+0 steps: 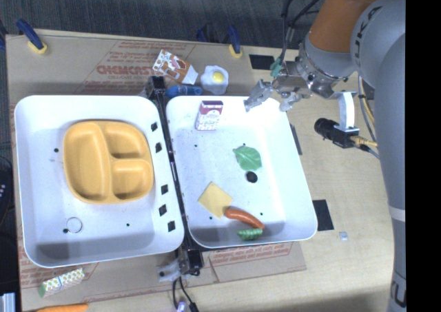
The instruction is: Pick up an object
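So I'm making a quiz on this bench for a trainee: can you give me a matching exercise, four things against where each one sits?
Things:
1. yellow tray
2. small carton
3. carrot
4. green leaf

Places:
A. near edge of the right bin
B. far edge of the right bin
C. middle of the left bin
D. middle of the right bin

Pairs: 1-C, 2-B, 3-A, 4-D

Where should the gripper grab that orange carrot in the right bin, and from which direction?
Probably across the carrot's middle, coming straight down, fingers either side of its narrow width. It lies flat and slanted near the right bin's front edge, with a green piece close by its lower end, so avoid that end.
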You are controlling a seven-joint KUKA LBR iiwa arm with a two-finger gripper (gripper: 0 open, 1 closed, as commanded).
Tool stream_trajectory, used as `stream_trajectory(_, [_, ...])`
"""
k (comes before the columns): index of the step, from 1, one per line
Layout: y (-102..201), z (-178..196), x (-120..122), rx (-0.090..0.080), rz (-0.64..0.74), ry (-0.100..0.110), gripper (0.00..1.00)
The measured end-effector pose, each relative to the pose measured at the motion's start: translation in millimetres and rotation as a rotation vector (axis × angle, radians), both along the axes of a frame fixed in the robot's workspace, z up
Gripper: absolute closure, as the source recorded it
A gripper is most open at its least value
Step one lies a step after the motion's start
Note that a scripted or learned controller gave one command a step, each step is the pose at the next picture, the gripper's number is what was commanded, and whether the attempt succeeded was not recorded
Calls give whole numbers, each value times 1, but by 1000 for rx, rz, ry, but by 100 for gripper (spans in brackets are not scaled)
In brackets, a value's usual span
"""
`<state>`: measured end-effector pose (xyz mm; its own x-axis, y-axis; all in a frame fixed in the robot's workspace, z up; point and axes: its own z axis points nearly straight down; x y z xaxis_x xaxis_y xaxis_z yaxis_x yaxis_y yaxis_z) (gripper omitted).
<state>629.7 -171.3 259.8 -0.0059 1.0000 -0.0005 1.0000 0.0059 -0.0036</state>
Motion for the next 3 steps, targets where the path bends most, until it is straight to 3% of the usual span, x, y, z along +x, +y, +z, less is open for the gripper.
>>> stream_trajectory(1, [-23,-102,-17,2,325,1,0])
stream_trajectory(2, [-8,-167,-40,1,451,-3,0])
stream_trajectory(3, [-9,-156,-39,0,455,-4,100])
